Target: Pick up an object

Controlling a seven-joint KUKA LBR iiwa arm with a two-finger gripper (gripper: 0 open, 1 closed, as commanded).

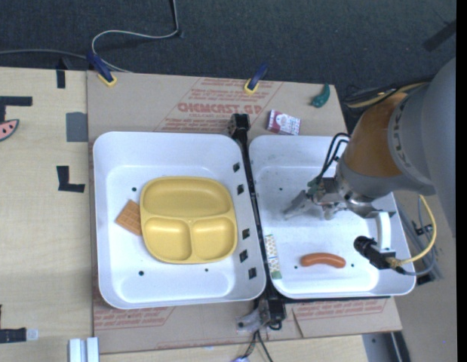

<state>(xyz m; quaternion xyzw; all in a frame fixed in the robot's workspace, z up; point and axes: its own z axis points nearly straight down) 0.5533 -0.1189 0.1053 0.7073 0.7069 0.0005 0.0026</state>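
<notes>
An orange-red sausage point(322, 260) lies near the front of the right bin point(286, 153). My gripper point(307, 209) hangs over the middle of that bin, behind the sausage and apart from it. Its two grey fingers point(293, 205) are spread open, with only white bin floor between them. In the left bin point(112, 164) sits a yellow divided plate point(189, 219). A brown cracker-like piece point(129, 217) pokes out from under the plate's left edge.
A small red-and-white packet point(282, 122) lies on the cardboard just behind the right bin. A teal item point(321, 95) sits at the cardboard's back right corner. The black ridge point(248, 202) between the bins runs front to back.
</notes>
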